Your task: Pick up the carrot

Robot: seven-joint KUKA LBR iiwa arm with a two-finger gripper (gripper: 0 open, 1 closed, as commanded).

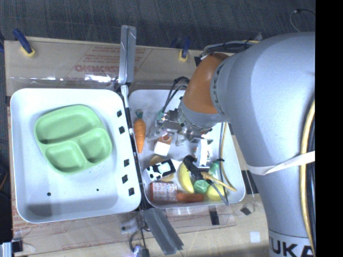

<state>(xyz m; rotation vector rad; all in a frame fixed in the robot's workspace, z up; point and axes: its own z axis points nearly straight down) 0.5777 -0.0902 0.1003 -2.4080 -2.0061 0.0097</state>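
The carrot (140, 134) is orange with a green top. It lies lengthwise against the left wall of the right bin (234, 159), its green end pointing to the back. My gripper (172, 126) hangs low over the middle of that bin, just right of the carrot and apart from it. The grey arm with its orange band (202, 90) reaches in from the right and hides the bin's back right part. A small white and orange block (163, 141) sits just under the gripper.
The front of the right bin holds a banana (185, 179), a green piece (201, 186), a black-and-white item (161, 169), a brown can (163, 191) and a red piece (188, 197). A green divided plate (72, 138) lies in the left bin (32, 208).
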